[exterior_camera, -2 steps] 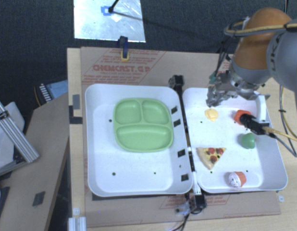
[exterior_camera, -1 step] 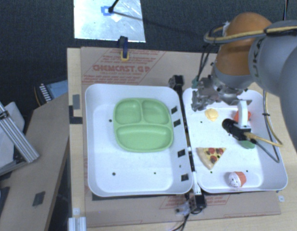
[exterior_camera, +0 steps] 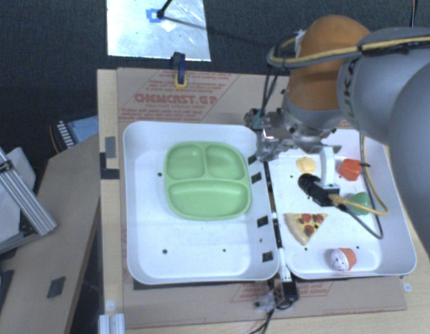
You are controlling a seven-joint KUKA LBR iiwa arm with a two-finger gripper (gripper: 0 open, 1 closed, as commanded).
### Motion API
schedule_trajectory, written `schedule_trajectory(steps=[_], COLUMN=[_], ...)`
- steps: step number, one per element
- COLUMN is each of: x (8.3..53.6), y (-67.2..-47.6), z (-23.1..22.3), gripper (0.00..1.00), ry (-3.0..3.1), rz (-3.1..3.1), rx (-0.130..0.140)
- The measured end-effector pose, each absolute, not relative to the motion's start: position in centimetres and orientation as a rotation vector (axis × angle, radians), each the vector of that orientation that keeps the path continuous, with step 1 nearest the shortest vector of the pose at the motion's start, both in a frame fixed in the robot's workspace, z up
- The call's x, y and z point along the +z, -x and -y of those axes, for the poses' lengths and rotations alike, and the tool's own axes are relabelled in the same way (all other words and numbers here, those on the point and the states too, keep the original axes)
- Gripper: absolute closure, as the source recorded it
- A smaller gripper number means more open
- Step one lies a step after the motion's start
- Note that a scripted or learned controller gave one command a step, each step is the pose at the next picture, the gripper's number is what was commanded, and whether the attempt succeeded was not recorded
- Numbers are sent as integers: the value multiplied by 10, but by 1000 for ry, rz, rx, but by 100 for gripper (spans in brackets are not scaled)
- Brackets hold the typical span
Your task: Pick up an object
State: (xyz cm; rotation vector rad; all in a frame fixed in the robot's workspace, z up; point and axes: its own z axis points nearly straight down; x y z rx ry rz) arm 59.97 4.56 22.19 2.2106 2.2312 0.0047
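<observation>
The arm (exterior_camera: 389,82) reaches in from the right and ends over the upper left corner of the right bin (exterior_camera: 394,255). The tool (exterior_camera: 274,143) sits at that corner, close to the divide between the two bins. Whether the tool is open or closed cannot be told, and no object is seen in its grip.

Right bin contents:
- A yellow piece (exterior_camera: 306,164) lies nearest the tool, just right of and below it.
- A red piece (exterior_camera: 350,169) lies right of the yellow piece, apart from it.
- A green piece (exterior_camera: 359,202) lies below the red piece.
- A pizza slice (exterior_camera: 305,225) lies flat near the bin's left wall, below the yellow piece.
- A white-and-orange piece (exterior_camera: 339,258) lies near the front wall, below and right of the pizza slice.

Left bin (exterior_camera: 142,245) contents:
- A green divided tray (exterior_camera: 206,181) lies flat in the upper middle, well apart from the tool.

Both bins rest on a cardboard sheet (exterior_camera: 177,96) with red print.
</observation>
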Motion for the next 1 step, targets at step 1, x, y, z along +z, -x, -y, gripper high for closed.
schedule_trajectory(steps=[1], x=[215], y=[-587], z=[-102], gripper=[100], ry=[-2213], rz=[-2230], rx=[2])
